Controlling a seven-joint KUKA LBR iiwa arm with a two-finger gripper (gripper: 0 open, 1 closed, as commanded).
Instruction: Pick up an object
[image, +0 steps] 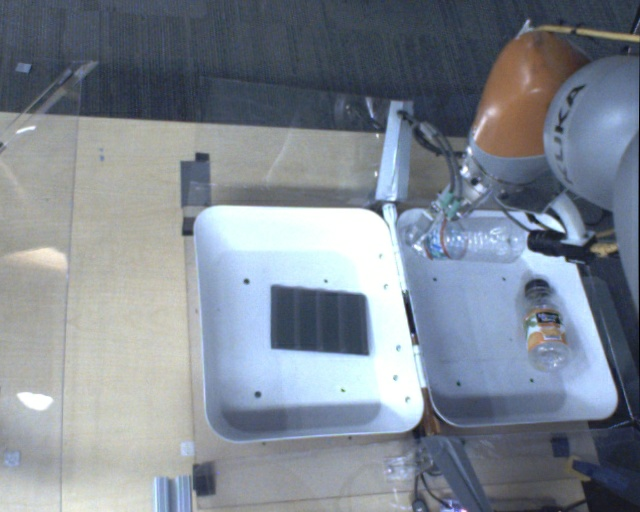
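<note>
right bin (480, 390): clear bottle (480, 241) lies at the fingers (447, 207).

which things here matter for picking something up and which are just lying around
For the job: gripper, clear bottle lying under it, small bottle, right bin.
Lying about: left bin, dark pad in it.

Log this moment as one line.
arm: over right bin's far-left corner | tool: at clear bottle, grasp unconfirmed | small bottle: right bin | dark pad: left bin
</note>
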